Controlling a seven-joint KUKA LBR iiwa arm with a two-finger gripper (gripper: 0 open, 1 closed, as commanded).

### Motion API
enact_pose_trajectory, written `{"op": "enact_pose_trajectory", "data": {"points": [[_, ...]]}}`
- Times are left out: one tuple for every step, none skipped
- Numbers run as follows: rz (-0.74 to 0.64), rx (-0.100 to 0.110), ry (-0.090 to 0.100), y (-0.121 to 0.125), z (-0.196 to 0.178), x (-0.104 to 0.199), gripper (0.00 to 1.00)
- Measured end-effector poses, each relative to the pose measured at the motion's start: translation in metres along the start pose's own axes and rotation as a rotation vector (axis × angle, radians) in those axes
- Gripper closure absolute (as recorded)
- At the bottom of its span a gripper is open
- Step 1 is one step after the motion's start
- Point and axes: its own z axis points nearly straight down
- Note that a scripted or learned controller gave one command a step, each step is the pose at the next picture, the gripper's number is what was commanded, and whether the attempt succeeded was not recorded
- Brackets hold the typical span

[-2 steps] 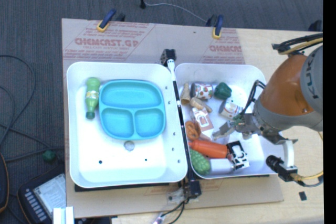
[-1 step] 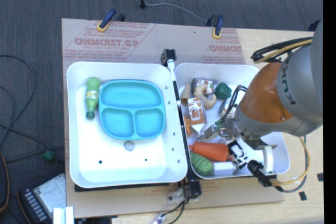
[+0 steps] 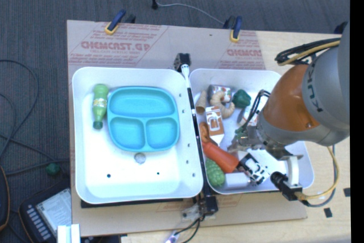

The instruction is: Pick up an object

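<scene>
Down in the right-hand shallow white bin, the black-and-white two-finger gripper hung low beside an orange plastic carrot and a bumpy green toy; its grip could not be made out. Leftward, a blue divided plastic tray and green bottle lay in the other bin.

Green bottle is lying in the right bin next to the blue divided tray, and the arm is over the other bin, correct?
Not quite: the camera view shows the green bottle beside the blue divided tray in the left bin, not the right. The arm is over the right bin.
</scene>
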Motion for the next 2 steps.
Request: {"op": "enact_pose_trajectory", "data": {"points": [[0.003,-0.002,-0.005,0.0,-0.0007,-0.0026,0.0],[0.002,0.002,-0.002,0.0,-0.0096,-0.0016,1.0]]}}
